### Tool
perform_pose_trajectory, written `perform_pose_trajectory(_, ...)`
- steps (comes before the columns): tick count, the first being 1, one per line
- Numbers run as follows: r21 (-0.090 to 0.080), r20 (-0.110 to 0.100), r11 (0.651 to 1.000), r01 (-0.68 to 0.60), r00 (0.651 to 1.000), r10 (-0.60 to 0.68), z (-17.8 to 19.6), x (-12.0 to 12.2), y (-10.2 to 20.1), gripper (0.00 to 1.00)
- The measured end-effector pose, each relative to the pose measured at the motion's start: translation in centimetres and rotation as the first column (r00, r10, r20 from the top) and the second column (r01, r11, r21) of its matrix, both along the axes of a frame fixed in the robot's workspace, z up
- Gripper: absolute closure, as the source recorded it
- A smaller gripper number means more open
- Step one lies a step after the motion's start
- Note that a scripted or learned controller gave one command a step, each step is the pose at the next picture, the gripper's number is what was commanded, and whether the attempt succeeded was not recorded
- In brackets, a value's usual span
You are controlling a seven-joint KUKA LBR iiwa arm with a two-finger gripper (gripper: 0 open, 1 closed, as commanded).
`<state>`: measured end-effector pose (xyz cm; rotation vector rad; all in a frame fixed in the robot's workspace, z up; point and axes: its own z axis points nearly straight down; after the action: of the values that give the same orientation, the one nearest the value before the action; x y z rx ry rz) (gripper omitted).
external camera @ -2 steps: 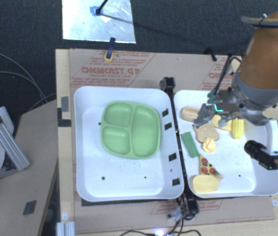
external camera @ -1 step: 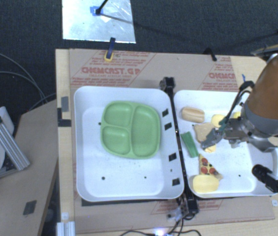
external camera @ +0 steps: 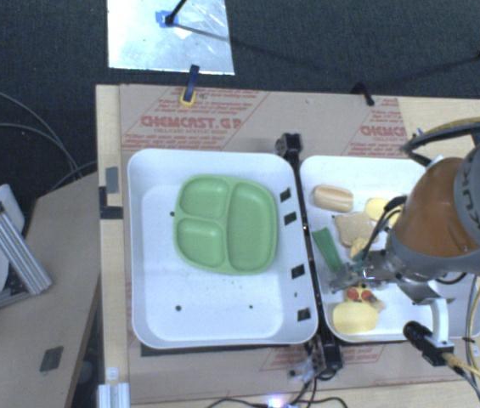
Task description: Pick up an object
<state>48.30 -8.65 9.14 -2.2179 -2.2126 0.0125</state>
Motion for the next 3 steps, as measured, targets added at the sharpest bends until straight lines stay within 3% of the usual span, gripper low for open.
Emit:
perform_pose_trajectory(1, 0.000, 0.015, 1.000, -0.004, 1.000, 0.004, 1.8, 0.4, 0.2, 1.00)
perform_pose_trajectory(2, 0.002, 0.021, 1.000, -0.015, 1.000, 0.015, 9.7, 0.6, 8.2, 1.00)
perform_pose_trajectory(3, 0.004, 0.031, 1.000, -0.014, 0.999, 0.014, 25.8, 0.6, 12.4, 1.00)
